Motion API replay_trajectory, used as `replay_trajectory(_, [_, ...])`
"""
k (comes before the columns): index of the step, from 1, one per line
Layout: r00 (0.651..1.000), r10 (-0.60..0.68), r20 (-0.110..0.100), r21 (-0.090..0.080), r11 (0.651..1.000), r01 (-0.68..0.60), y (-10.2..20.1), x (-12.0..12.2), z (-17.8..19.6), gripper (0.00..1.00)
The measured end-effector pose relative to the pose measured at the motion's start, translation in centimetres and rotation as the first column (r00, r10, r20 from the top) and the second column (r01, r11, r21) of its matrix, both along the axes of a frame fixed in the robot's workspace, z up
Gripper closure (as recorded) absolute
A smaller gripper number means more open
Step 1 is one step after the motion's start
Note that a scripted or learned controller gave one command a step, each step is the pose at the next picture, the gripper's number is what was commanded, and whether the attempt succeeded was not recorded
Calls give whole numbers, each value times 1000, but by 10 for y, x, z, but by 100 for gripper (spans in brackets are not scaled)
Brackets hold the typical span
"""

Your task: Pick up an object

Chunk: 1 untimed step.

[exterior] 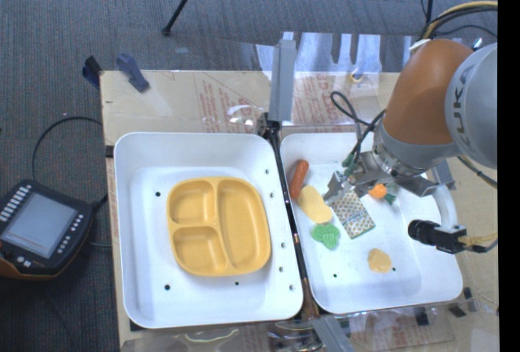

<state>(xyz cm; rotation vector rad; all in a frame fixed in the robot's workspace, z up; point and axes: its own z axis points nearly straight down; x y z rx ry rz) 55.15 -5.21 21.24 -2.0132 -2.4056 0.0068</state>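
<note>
Right bin (422, 281), contents: one sausage-shaped red-orange item (298, 177) near the left wall, long axis running top to bottom with a slight lean to the right at its upper end; one pale yellow oblong piece (315, 204) just below it, long axis slanting from upper left to lower right; one green leafy piece (327, 236) below that; one patterned grey packet (353, 215), set diagonally, its upper corner under the hand; one small orange lump (379, 261) toward the bottom; one small orange piece (378, 191) just beside the hand. Hand (348, 176): low over the middle of this bin, above the packet's top edge; whether it is parted or closed cannot be told, and nothing is plainly gripped. Left bin (138, 171), contents: one yellow three-compartment plate (218, 225), lying flat and central, its compartments bare. Support: a bench (187, 98) with a cardboard-coloured top. Surroundings: grey carpet (49, 33), a handheld control pendant (41, 228) on the floor at left with a cable, and a blue clamp (130, 71) at the bench's far left corner.
</note>
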Motion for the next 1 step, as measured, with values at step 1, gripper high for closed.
replay_trajectory(1, [1000,-22,0,0,1000,22,12,92,-30,100])
